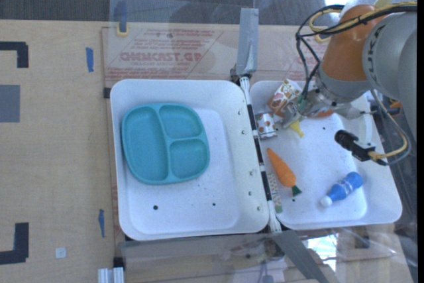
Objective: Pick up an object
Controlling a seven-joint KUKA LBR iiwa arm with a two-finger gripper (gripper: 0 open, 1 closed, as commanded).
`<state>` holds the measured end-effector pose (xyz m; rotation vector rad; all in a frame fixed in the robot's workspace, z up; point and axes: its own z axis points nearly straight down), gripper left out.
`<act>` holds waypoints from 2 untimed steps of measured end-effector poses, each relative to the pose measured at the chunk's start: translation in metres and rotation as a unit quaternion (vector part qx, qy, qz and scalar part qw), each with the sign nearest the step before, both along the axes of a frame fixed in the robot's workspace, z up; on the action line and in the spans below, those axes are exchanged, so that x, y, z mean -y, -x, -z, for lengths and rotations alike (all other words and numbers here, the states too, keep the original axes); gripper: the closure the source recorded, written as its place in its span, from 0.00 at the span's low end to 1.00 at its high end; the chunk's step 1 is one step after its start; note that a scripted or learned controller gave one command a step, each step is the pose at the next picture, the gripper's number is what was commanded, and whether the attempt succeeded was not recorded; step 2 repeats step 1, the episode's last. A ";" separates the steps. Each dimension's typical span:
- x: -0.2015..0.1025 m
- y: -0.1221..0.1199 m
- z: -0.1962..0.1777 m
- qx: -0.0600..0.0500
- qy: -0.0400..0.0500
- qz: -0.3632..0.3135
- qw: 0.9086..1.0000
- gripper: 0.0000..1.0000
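We see gripper [296, 111] in right bin [371, 209], 11 o'clock corner, beside patterned carton [285, 95]; finger state indeterminable.

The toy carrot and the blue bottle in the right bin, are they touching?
Apart. The camera view shows bare white bin floor between the carrot and the blue bottle.

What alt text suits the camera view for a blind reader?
The gripper sits low in the right bin by a printed packet, small can, toy carrot and blue bottle. The left bin holds a teal divided plate.
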<state>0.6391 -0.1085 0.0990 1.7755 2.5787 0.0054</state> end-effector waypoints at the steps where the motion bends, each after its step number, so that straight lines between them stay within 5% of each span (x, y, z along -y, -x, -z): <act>1: -0.068 0.011 -0.058 -0.005 -0.001 -0.017 1.000 1.00; 2: -0.068 0.011 -0.058 -0.005 -0.001 -0.017 1.000 1.00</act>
